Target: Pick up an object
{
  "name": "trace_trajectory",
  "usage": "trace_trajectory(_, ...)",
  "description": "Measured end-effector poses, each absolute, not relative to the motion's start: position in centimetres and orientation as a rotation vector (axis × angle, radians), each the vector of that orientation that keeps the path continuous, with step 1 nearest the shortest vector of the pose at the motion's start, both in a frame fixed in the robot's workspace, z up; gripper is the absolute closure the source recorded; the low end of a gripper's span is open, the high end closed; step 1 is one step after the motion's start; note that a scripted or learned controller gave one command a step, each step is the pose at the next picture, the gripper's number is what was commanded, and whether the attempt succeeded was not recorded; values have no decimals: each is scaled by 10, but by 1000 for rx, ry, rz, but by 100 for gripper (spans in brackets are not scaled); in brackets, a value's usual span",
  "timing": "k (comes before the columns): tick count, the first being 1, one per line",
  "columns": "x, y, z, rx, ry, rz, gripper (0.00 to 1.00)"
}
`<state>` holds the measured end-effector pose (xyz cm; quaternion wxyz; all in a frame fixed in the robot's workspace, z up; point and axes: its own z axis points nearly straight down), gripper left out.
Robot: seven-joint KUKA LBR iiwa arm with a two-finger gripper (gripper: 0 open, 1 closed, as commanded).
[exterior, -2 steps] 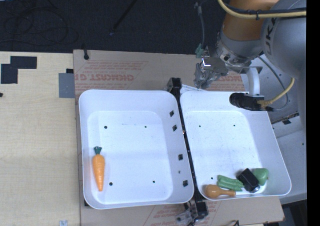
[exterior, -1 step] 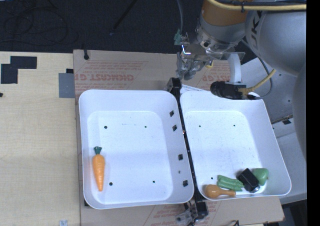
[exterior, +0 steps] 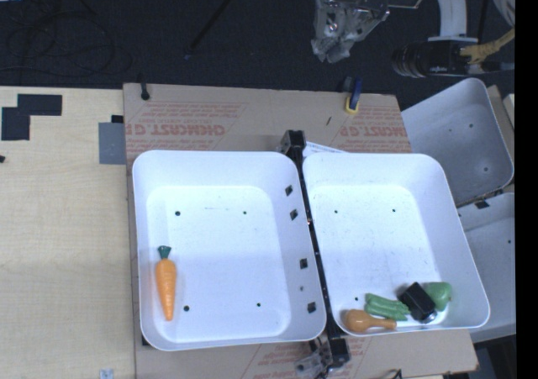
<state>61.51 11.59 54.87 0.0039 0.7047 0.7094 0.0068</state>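
Carrot (exterior: pixel 166 284): lies in the left bin (exterior: pixel 218 169) near its front-left corner, long axis running front to back, green top toward the rear, tip toward the front wall. Right bin (exterior: pixel 378 169), front-right corner: a green pod (exterior: pixel 385 306), a black block (exterior: pixel 417 301), a green lump (exterior: pixel 439 292) and a tan pear-shaped piece (exterior: pixel 365 321), clustered. Gripper (exterior: pixel 336 43): raised beyond the bins' rear edge, holding nothing; finger spread cannot be told.

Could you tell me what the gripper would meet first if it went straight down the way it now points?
Probably bare bench: the gripper hangs high beyond the bins, pointing down toward the cardboard sheet behind them. Depth is unclear from this slanted view, so the landing spot is a guess.
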Motion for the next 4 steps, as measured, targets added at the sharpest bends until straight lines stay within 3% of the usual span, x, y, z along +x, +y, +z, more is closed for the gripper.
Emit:
trace_trajectory(1,644,201,536,2215,2232,-4,100)
trace_trajectory(2,644,246,536,2217,2229,-5,100)
trace_trajectory(3,643,244,520,2221,2227,-11,100)
trace_trajectory(4,643,245,538,2216,2228,-4,100)
